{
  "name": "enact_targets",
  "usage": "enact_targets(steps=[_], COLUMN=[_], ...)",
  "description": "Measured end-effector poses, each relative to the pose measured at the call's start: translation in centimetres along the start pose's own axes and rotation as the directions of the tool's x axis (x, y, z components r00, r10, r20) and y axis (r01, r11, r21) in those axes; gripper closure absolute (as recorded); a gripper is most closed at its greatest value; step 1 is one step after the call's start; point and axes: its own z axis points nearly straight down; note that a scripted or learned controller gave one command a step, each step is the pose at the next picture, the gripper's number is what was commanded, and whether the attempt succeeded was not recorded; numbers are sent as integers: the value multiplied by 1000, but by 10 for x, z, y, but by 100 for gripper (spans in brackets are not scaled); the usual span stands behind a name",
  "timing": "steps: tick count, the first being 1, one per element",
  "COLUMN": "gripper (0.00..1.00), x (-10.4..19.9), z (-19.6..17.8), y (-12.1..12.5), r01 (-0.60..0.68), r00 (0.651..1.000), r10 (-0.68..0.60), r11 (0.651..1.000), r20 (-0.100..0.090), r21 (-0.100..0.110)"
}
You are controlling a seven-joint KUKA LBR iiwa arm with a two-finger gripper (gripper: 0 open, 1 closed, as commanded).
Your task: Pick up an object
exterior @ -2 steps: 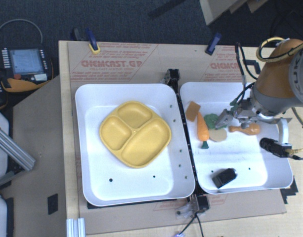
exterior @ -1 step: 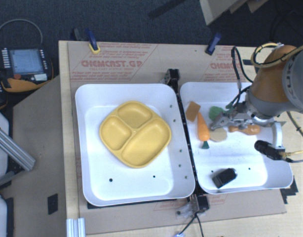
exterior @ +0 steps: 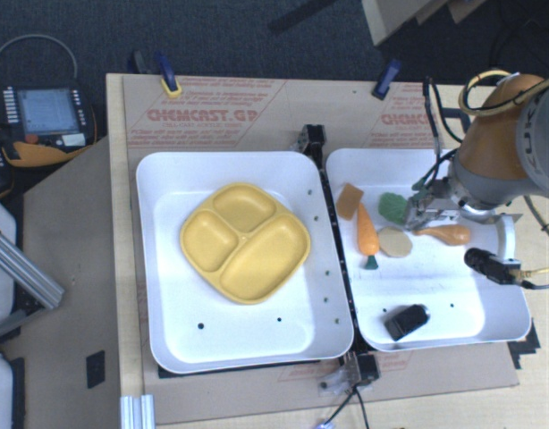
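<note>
The gripper [exterior: 421, 211] hangs low over the right bin [exterior: 453, 324], its grip impossible to read, beside a green item [exterior: 392, 206], a toy carrot [exterior: 367, 231] and a tan disc [exterior: 395, 244]. The arm [exterior: 502, 146] hides the bin's far corner. Cardboard [exterior: 203, 110] reads "CHEMCAST".

Dark blue-grey carpet floor [exterior: 212, 25] beyond the worktop, toward twelve o'clock. Worktop [exterior: 122, 239] of pale wood, covered by brown printed cardboard [exterior: 257, 114], pinned at twelve o'clock by two blue clamps [exterior: 167, 74]. At nine to ten o'clock, a handheld control pendant [exterior: 44, 119] with lit screen. At eight o'clock, an aluminium rail [exterior: 20, 262].
</note>
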Motion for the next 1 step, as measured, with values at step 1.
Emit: enact_targets(steps=[1], gripper=[100], x=[-8], z=[-46], y=[5], r01=[0], r00=[1000], r10=[0], r11=[1000], r20=[0], r21=[12])
